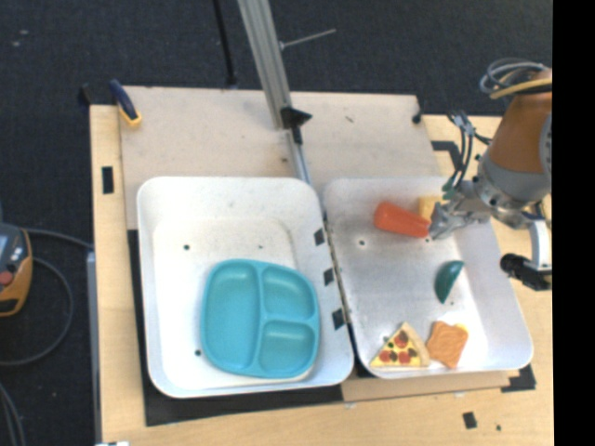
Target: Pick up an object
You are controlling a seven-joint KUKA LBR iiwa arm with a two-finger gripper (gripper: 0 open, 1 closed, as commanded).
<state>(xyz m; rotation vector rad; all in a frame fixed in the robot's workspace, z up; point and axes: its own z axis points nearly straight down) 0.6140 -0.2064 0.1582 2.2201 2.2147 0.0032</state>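
Orange cylinder [402,219] lies in the right bin [507,342], just left of the end effector [439,227], whose tip sits at its right end. How far the end effector is open cannot be told. A yellow piece [427,206] peeks just above it. Below it lie a green piece [449,280], an orange block [447,342] and a pizza slice [402,348]. Far left, a teal divided plate [261,319] rests in the left bin [186,212].

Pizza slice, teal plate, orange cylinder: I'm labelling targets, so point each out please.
pizza slice [401,349]: camera view, middle of its topping.
teal plate [260,317]: camera view, its centre divider.
orange cylinder [400,219]: camera view, mid-body.
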